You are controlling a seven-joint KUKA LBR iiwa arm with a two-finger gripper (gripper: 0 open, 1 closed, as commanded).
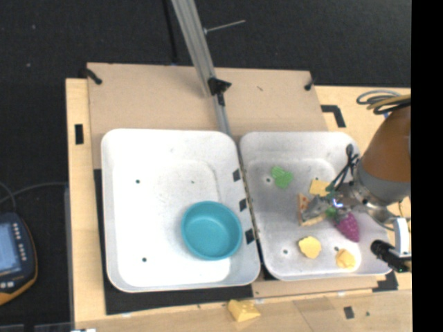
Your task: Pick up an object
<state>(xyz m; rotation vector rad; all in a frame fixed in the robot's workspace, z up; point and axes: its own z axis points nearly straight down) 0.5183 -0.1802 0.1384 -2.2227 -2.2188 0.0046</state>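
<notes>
Bench with two white bins [114,185]; claw [325,205] low in right bin, grip state unclear.

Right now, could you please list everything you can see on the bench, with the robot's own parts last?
bins: two, white, side by side on the bench
bowl: one, blue, left bin, near its front right
green piece: one, right bin, upper middle
yellow pieces: three, right bin
purple piece: one, right bin, beside the end effector
yellow piece: one, on the bench in front of the bins
arm: one, grey and orange, over the right bin
end effector: one, low in the right bin
</notes>
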